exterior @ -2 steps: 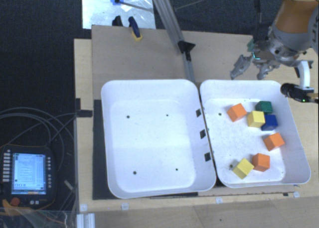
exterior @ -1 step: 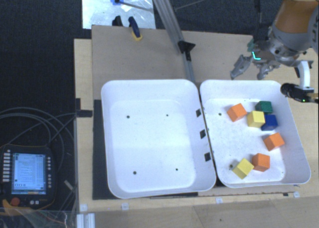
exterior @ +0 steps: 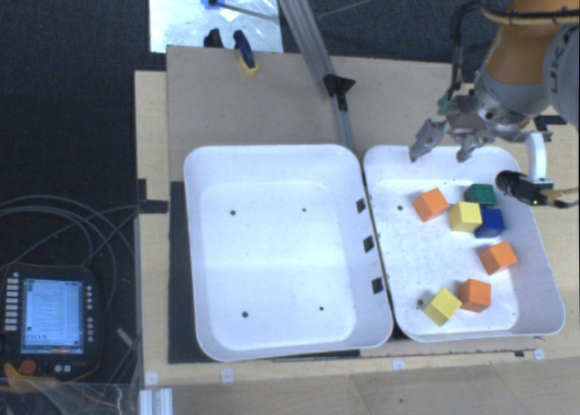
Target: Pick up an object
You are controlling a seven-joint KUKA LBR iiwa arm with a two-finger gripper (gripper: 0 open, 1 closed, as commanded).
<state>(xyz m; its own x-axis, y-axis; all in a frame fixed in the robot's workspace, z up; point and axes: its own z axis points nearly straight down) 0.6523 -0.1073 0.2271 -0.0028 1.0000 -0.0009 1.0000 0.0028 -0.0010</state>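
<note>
The right bin [exterior: 399, 304] holds several small blocks. An orange block [exterior: 431, 204] lies near its back middle, with a green block [exterior: 481, 194], a yellow block [exterior: 466, 217] and a blue block [exterior: 492, 221] clustered to its right. Further forward lie a second orange block [exterior: 497, 257], a third orange block [exterior: 474, 294] and a second yellow block [exterior: 442, 306]. My gripper [exterior: 447, 146] hangs over the bin's back edge, above and behind the blocks, open with nothing between its two spread fingers.
The left bin [exterior: 272, 250] sits beside the right one, their rims meeting at black clips [exterior: 369, 243]. A slanted metal pole [exterior: 308, 33] crosses behind the bins. A pendant with a screen [exterior: 50, 318] lies off the bench at lower left, with cables.
</note>
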